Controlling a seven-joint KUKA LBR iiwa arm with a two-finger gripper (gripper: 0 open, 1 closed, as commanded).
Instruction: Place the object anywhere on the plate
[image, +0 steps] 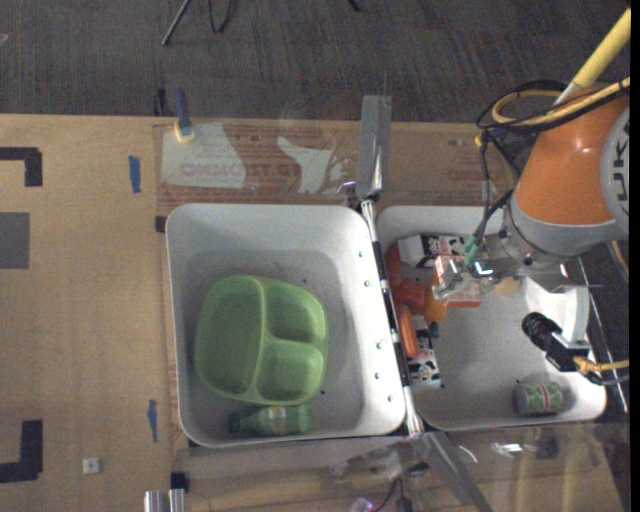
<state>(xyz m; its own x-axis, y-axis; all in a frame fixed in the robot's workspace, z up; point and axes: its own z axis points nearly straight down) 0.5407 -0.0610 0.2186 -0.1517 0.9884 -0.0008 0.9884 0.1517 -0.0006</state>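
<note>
Camera view, pincer: hung low over the left part of the right bin; honestly couldn't tell if it was apart or clamped on anything.
Object: my guess, the orange piece just below it, so not out of that bin yet.
Neighbours: black-and-white cartons along the same wall, can in the near right corner.
Plate: green, divided, in the left bin, nothing on it; green bottle just near of it.
Progress: looked like pickup stage, carry and drop left.
Writing: reddish print on the far cardboard, unreadable; labels too blurry.
</note>
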